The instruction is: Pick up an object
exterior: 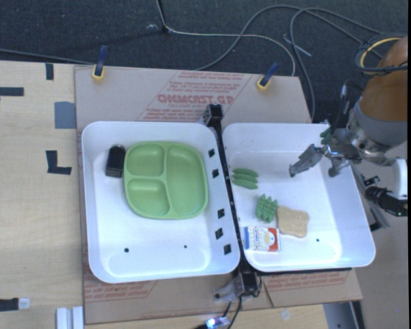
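The right bin (pixel 342 252) holds a green pod-like piece (pixel 244 178), a spiky green toy (pixel 266 208), a tan slice of bread (pixel 292 222) and a small red and white carton (pixel 262 238). My gripper (pixel 320 161) hangs over the upper right part of this bin, its fingers spread open with nothing between them. It is up and to the right of the bread and the spiky toy, apart from all of them. The left bin (pixel 103 252) holds a green divided plate (pixel 166 180) and a small black block (pixel 115 161).
A black divider (pixel 222 184) runs between the two bins. Both bins rest on a cardboard sheet (pixel 192 94) held by yellow and blue clamps (pixel 98 69). Cables (pixel 260 19) trail across the dark floor behind the bench.
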You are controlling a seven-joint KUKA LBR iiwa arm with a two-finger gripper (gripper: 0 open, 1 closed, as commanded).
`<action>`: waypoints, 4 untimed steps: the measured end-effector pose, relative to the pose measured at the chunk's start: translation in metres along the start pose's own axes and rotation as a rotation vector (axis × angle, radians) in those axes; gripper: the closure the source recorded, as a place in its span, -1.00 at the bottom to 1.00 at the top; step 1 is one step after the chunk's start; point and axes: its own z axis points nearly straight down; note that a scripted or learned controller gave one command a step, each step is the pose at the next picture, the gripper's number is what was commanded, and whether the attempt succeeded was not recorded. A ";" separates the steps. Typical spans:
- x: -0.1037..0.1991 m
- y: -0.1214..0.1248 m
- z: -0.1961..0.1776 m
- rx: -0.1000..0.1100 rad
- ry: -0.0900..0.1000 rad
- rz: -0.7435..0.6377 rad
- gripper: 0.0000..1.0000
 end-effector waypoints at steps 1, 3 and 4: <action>0.000 0.003 -0.007 -0.013 -0.002 -0.004 -1.00; 0.008 0.002 0.100 -0.007 -0.002 -0.004 -1.00; 0.009 0.004 0.149 -0.016 -0.003 -0.004 -1.00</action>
